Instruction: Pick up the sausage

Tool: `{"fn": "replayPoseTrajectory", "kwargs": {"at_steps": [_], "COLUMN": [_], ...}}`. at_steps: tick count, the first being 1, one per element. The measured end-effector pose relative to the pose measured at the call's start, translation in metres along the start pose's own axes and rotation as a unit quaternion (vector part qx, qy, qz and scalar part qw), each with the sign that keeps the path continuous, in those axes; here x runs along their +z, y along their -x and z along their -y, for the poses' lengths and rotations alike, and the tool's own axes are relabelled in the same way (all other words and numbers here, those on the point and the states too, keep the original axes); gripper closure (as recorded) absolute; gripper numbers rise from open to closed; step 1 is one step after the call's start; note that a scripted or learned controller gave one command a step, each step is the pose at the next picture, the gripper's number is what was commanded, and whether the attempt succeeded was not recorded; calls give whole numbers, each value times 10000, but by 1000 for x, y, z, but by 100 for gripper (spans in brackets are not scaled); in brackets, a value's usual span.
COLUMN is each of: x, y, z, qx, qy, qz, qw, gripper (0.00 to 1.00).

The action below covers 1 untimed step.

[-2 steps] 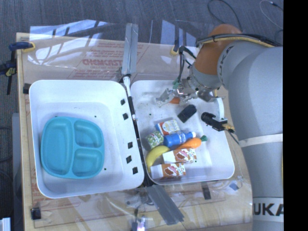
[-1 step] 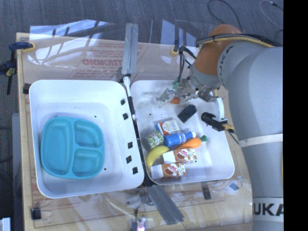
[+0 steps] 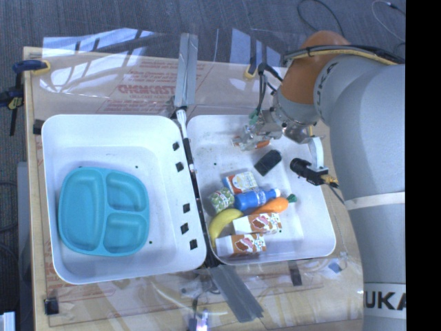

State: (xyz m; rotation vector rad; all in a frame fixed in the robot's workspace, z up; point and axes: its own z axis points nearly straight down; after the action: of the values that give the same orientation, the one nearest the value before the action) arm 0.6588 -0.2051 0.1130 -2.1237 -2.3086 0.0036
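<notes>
My gripper (image 3: 255,134) is down at the far end of the right bin (image 3: 313,216), close to the bin floor. A small reddish-brown piece that looks like the sausage (image 3: 259,143) lies right at the gripper's tip, partly covered by it. From this angle I cannot make out whether the gripper has hold of it. The grey arm with its orange band (image 3: 306,74) reaches in from the right.
A dark oblong object (image 3: 267,161) lies just in front of the gripper. Nearer in the right bin are a small box (image 3: 241,181), a blue bottle (image 3: 256,198), a carrot (image 3: 275,205), a banana (image 3: 224,221) and two cartons. The left bin holds a blue divided plate (image 3: 103,210).
</notes>
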Motion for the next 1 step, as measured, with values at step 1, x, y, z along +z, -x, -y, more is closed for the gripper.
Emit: {"fn": "replayPoseTrajectory", "kwargs": {"at_steps": [1], "x": [0], "y": [0], "z": [0], "qx": [0], "qy": [0], "qz": [0], "qw": [10000], "gripper": [0]}}
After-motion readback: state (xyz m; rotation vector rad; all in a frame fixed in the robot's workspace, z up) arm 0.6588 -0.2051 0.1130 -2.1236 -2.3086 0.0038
